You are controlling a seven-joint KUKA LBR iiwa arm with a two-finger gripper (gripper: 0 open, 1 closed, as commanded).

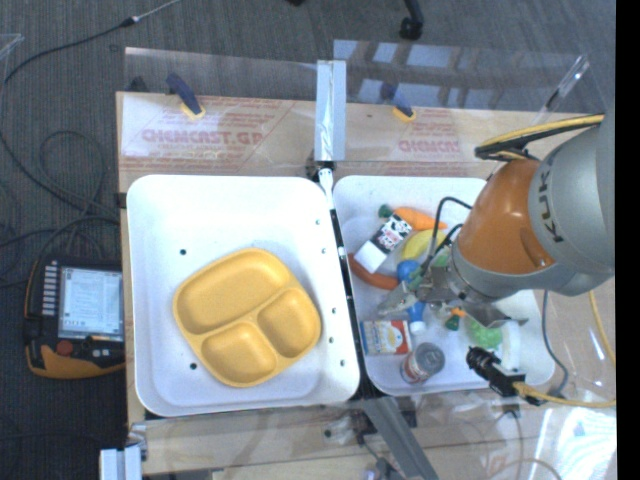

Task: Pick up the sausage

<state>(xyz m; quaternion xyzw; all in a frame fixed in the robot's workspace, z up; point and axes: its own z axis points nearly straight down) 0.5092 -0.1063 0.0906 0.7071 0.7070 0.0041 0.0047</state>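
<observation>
The sausage [371, 275], an orange-red curved piece, lies at the left side of the right bin [352, 218], just below a white-capped black-and-white bottle [389, 237]. My gripper [418, 294] hangs low over the middle of that bin, a little right of the sausage's right end and among small items. The orange wrist band and grey arm cover the bin's right half. Nothing visibly sits in the gripper.
Around the gripper lie a blue piece [408, 271], a yellow banana-like item [424, 241], an orange item [414, 216], a red-and-white packet [385, 337], a small can [425, 360] and a green piece [485, 333]. The left bin [160, 228] holds a yellow divided plate [248, 315].
</observation>
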